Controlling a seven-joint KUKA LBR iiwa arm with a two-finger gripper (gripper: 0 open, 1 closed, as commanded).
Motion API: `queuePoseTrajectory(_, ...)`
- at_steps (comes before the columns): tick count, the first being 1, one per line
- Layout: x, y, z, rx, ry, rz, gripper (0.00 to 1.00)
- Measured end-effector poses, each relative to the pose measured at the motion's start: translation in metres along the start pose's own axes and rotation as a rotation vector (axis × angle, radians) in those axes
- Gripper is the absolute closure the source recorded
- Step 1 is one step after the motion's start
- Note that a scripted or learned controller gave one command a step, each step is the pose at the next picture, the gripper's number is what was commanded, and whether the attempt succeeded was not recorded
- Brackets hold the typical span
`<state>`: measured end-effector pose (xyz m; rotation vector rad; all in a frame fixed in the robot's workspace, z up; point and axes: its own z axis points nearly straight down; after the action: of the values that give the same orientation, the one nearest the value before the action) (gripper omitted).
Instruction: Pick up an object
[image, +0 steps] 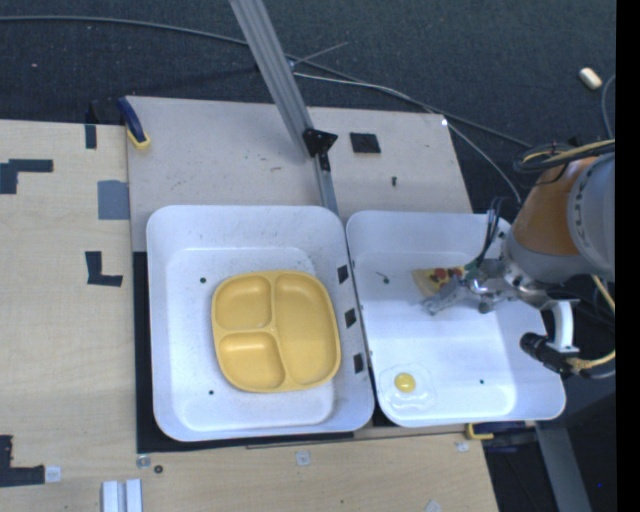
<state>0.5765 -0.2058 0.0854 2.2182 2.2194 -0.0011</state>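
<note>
A small tan object with red and yellow spots (438, 276) lies in the upper middle of the right bin (450, 232). My gripper (438, 300) reaches in from the right, low over the bin floor, its tip just below and against that object. I cannot tell whether anything is held. A toy fried egg (405, 385), white with a yellow yolk, lies near the front left corner of the same bin. A yellow divided plate (275, 330) rests in the left bin (180, 300).
The grey arm with its orange band (545, 215) hangs over the right bin's right edge. A slanted metal pole (285, 85) rises behind the bins. Cables run along the right side (560, 350).
</note>
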Motion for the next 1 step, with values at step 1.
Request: queuePoseTrajectory(1, -0.0002, 0.0013, -0.0125, -0.005, -0.003, -0.002, 1.0)
